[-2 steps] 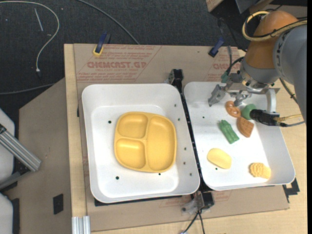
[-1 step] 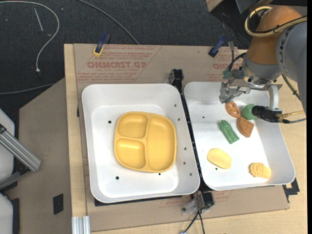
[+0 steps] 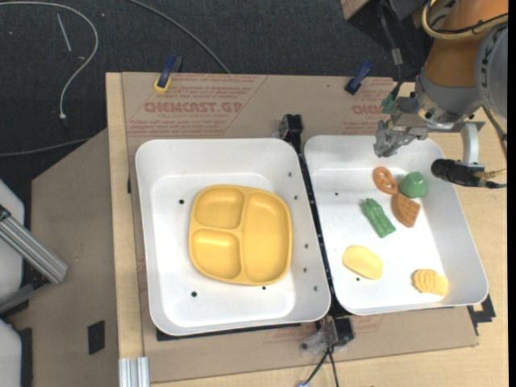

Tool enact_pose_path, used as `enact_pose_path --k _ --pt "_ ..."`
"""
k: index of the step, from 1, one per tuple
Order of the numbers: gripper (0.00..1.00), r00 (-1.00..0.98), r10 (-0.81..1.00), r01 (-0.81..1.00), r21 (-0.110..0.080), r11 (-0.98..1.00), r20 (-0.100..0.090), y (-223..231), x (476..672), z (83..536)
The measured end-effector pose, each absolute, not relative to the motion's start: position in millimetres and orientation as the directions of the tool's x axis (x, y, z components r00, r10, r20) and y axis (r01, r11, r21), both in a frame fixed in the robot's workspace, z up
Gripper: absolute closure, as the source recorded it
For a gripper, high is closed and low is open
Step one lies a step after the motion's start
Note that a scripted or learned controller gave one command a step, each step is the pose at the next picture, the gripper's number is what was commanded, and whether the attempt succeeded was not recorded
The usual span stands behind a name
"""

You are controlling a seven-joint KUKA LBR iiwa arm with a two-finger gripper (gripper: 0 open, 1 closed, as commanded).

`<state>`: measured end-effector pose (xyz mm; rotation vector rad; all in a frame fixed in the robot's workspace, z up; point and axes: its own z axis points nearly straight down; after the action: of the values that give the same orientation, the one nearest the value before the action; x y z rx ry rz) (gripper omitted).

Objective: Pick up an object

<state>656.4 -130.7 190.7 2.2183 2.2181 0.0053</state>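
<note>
Above the far corner of your right bin [image 3: 459, 216], the grey-and-orange arm hangs its gripper [image 3: 390, 143] over bare white plastic — whether it is parted or closed cannot be told from this slanted view, and nothing shows clamped in it.

Just below it lies a cluster of glossy toy foods. A brown pretzel [image 3: 384, 179], looped and twisted, sits nearest the gripper, with a smooth green rounded piece [image 3: 414, 185] just beside it and a ridged orange-brown wedge [image 3: 406, 210] touching that. A dark green, ribbed, elongated vegetable piece [image 3: 377, 218] lies with its long axis running from the bin's far left toward its near right. Nearer you, a smooth pale-yellow oval lump [image 3: 362, 262] points along much the same diagonal, and a knobbly yellow-orange piece [image 3: 430, 281] rests near the bin's front right corner.

In your left bin [image 3: 161, 176], a yellow three-compartment plate [image 3: 240, 234] — matte, rounded-square — lies flat, its two smaller wells toward the left.
</note>
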Motion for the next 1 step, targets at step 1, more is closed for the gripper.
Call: enact_pose_path --k 1 --pt "1.00 -0.002 1.000 1.000 0.007 0.002 -0.001 -127.3 664.4 252.6"
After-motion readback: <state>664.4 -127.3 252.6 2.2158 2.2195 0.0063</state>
